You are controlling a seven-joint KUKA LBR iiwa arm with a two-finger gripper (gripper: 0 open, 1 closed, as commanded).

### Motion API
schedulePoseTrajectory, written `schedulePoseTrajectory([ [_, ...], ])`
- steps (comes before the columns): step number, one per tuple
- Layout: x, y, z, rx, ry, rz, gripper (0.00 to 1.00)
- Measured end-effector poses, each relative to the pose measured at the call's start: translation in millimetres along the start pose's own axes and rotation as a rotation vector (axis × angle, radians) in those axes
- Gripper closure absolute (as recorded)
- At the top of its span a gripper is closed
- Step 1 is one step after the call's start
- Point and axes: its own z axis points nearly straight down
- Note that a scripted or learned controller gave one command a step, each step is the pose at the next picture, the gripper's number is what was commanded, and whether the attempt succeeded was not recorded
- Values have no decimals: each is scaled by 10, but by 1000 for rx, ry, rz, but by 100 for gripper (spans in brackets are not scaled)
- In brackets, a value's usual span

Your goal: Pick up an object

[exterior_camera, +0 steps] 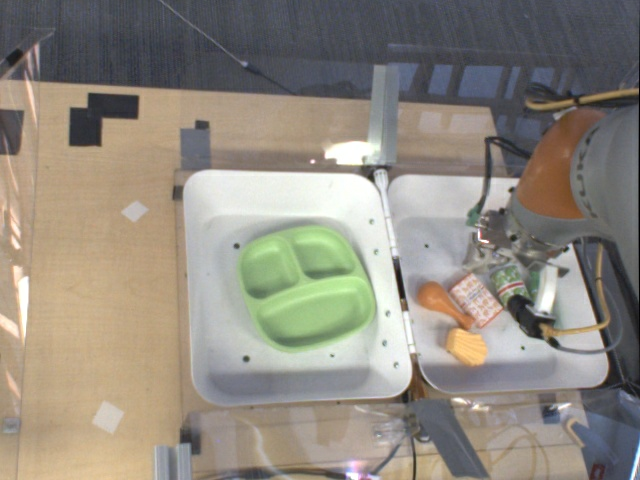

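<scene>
The right bin (432,218) holds several small items. An orange carrot-shaped piece (440,299) lies left of a small red and white packet (476,299). A yellow chunk (466,346) sits near the bin's front. A green and white can (507,282) lies on its side just right of the packet. My gripper (497,258) hangs low over the right bin, directly above the can and the packet's far corner. The wrist hides where it meets the items.
The left bin (200,358) carries a green divided plate (305,288). A metal post (384,118) stands behind the seam between the bins. Black cables (560,333) loop off the wrist over the right bin's right side.
</scene>
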Motion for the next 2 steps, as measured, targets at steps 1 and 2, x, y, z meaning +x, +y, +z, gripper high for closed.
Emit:
schedulePoseTrajectory([
  [1,336,-597,-16,-2,2,409,100],
  [2,-470,-866,-16,-5,-4,533,100],
])
